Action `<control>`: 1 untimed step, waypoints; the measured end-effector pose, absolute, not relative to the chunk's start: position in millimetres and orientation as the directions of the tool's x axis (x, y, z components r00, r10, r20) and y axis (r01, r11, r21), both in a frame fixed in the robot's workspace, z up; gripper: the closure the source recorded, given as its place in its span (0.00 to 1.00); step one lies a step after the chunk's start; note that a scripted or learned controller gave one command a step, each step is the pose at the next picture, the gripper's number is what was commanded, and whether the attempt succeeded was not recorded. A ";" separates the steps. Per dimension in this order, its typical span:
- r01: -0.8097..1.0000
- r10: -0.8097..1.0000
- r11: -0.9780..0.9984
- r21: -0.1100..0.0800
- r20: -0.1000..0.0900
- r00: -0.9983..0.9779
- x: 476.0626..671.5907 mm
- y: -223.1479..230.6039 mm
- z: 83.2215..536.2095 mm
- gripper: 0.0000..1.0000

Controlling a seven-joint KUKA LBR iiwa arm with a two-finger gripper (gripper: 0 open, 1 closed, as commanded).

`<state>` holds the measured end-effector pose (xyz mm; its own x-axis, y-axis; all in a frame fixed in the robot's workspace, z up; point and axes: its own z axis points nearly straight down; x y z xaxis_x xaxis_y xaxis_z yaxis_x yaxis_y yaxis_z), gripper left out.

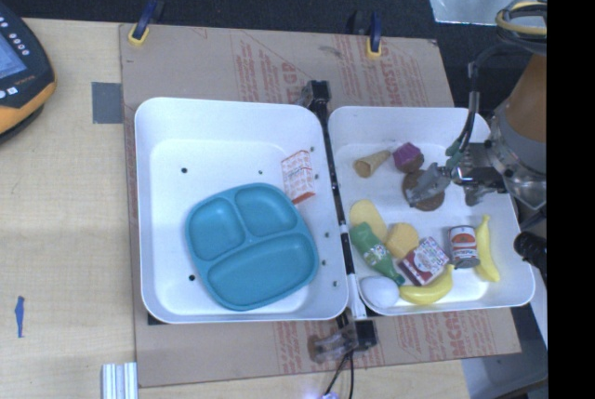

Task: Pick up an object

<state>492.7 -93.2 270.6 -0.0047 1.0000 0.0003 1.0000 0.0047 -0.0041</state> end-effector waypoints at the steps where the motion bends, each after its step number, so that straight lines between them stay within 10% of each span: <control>1: 1.000 1.000 0.002 -0.011 0.000 -0.002 532.8 -151.9 87.3 0.00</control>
